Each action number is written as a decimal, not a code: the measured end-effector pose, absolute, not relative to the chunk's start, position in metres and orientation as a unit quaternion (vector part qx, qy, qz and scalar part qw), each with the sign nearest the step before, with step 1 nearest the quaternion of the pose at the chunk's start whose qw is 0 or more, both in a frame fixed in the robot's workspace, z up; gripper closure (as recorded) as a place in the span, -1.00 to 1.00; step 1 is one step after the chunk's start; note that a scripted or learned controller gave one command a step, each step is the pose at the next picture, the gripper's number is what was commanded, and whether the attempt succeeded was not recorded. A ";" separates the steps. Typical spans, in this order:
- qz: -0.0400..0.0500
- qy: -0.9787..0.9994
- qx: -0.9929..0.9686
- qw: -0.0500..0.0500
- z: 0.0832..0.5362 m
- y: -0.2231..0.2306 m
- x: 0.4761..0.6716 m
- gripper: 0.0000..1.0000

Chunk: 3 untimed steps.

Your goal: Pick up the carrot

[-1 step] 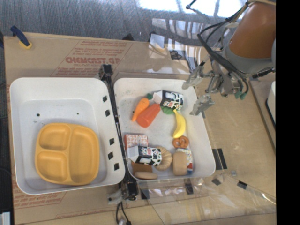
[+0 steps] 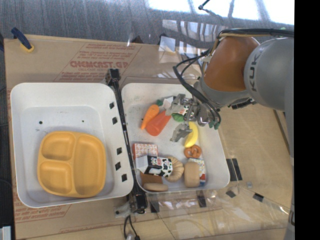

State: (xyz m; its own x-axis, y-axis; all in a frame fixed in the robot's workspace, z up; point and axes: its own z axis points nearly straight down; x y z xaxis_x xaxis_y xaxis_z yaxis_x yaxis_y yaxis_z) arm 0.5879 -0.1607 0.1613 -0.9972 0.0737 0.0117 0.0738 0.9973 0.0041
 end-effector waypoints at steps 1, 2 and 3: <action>-0.001 -0.996 -0.086 0.001 0.090 -0.128 0.646 -1.00; 0.001 -0.997 -0.083 -0.005 0.106 -0.128 0.650 1.00; -0.001 -0.970 -0.244 -0.006 0.231 -0.060 0.602 1.00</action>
